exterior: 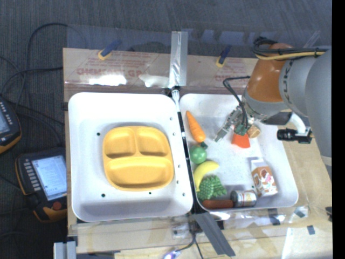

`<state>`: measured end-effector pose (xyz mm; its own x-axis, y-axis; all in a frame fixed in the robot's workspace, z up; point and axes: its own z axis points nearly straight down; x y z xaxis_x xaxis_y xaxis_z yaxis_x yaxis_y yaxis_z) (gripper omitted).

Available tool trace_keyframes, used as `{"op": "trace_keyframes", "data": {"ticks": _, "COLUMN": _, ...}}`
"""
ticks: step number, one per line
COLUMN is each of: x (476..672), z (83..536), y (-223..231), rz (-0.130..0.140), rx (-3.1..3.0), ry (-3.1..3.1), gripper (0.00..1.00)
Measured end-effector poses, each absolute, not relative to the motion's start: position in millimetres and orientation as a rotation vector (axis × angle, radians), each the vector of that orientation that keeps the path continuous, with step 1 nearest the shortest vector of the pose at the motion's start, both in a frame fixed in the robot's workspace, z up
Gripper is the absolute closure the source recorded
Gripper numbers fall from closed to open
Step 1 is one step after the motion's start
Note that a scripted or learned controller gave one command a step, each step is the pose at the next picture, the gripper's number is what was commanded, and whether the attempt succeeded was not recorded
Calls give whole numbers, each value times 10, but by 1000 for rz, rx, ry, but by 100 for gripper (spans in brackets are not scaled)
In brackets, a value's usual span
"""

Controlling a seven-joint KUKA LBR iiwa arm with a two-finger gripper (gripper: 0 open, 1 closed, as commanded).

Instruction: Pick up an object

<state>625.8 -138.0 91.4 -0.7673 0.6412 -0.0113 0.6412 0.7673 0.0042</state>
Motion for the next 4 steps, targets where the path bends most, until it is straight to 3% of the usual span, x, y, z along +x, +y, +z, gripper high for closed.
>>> {"op": "trace_keyframes", "data": {"ticks": 1, "x": 6255, "z": 899, "y": -1384, "rz": -2, "rx": 1067, "ry": 2941, "gripper": 0}}
{"op": "trace_keyframes", "data": {"ticks": 2, "x": 5207, "z": 907, "y": -1283, "rz": 0, "rx": 1072, "ry": 2940, "gripper": 0}}
{"op": "trace_keyframes", "data": {"ticks": 3, "x": 5947, "z": 903, "y": -1043, "rz": 2, "rx": 1248, "ry": 2867, "gripper": 0}}
{"op": "trace_keyframes", "data": {"ticks": 4, "x": 6025, "z": 899, "y": -989, "rz": 5, "rx": 1610, "ry": 2687, "gripper": 0}}
